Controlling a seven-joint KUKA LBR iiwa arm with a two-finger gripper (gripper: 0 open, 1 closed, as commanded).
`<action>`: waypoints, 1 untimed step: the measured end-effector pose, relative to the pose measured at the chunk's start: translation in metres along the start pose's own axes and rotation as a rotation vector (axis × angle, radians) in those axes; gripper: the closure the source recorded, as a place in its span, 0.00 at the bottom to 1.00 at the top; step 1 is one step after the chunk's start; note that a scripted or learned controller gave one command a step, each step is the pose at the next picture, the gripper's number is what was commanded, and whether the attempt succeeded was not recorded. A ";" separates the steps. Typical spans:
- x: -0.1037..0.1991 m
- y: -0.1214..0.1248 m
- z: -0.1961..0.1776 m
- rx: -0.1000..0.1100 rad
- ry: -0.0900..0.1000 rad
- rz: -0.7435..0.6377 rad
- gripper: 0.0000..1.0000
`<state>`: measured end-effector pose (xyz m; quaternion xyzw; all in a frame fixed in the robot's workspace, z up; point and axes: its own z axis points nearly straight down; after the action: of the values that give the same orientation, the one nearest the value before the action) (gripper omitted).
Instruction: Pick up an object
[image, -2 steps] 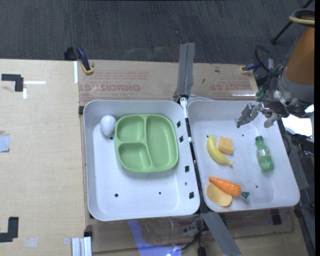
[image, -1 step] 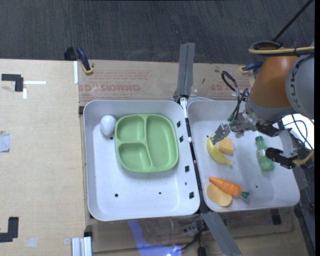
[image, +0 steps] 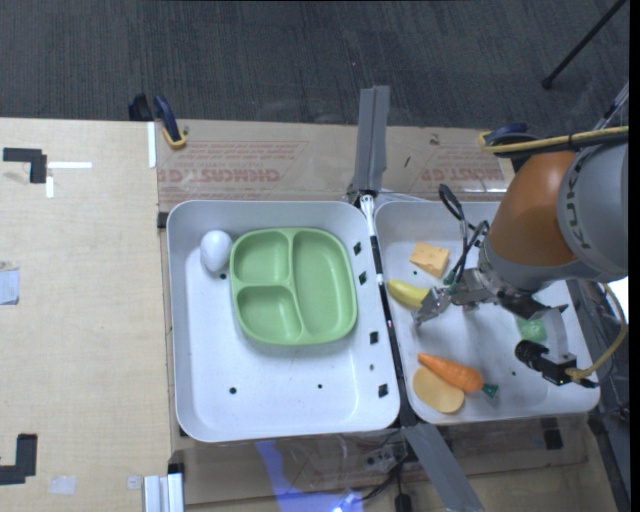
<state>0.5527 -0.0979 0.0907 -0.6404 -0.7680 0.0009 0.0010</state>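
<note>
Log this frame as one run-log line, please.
phase: reaching | gripper: low in right bin, beside banana, nothing seen held | also there: cheese wedge, carrot | left bin: green divided plate, white egg

Your worktop (image: 80, 330) carries two bins side by side.

Left bin (image: 290, 400): a divided plate (image: 294, 286) toward the back, an egg (image: 215, 250) touching its left edge.

Right bin (image: 520, 395): a cheese wedge (image: 431, 259) at the back; a banana (image: 408, 293) just before it, by the left wall; a carrot (image: 451, 372) nearer the front, lying on a potato slice (image: 438, 393).

The end effector (image: 432, 305) sits just right of the banana.
</note>
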 end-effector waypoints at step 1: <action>-0.015 0.049 -0.001 -0.002 -0.001 0.089 0.00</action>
<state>0.6041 -0.1042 0.0918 -0.6739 -0.7389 0.0003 -0.0001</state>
